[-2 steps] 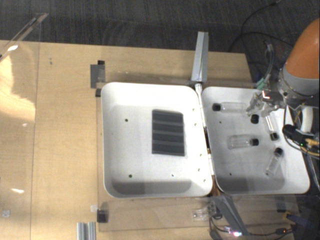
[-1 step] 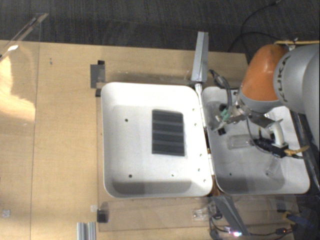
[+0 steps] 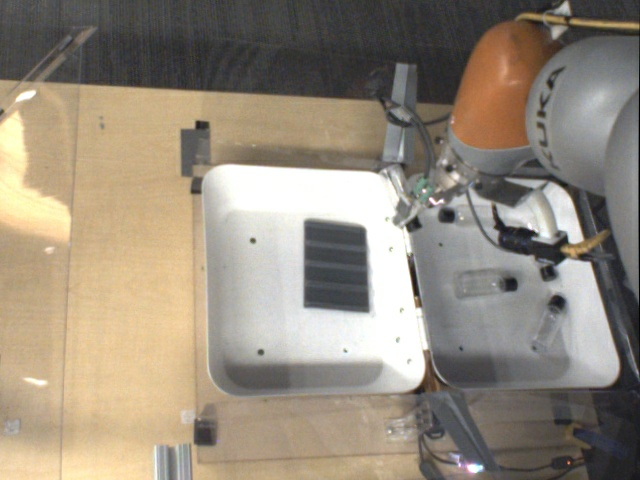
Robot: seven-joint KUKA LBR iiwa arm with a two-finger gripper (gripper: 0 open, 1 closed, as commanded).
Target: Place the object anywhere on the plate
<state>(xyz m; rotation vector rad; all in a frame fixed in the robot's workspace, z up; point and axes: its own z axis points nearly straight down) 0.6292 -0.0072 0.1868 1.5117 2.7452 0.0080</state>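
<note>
The gripper [image 3: 410, 211] hung over the seam between the bins, above centre-right; whether it had closed could not be told. Lower right, two clear vials [image 3: 486, 285] [image 3: 549, 322] lay in the right bin [image 3: 440, 298]. A dark ribbed plate [image 3: 336, 265] sat mid-frame in the left bin [image 3: 250, 298].

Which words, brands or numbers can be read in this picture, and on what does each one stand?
"KUKA", partly cut off, stands in dark letters running down the grey arm beside the orange band.
No other text is readable; the clear vials show no legible label.
</note>
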